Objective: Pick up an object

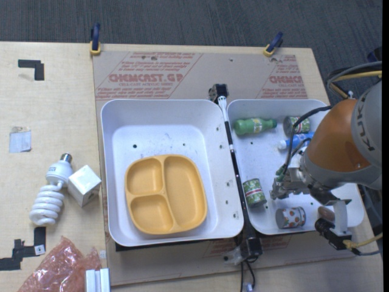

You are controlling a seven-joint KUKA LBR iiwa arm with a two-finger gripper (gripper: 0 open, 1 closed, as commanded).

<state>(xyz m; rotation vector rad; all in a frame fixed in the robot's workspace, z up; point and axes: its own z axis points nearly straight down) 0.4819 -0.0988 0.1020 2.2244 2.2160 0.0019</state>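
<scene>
1 fixed cam above bench (55, 132), looking down at slant (mid-range), both bins (115, 163) in frame.

Arm (340, 142) in from right, bent down, gripper (281, 186) low, pointing left

a spiral white light bulb (48, 194) lies beside a small white cube (84, 185); crinkled red mesh bag (58, 267) below; blue clamps (95, 39) on the board's top edge

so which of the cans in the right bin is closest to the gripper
The can with the green label, lying just left of the gripper. The reddish can sits further toward the bin's front edge, and the can near the back is far off.
</scene>
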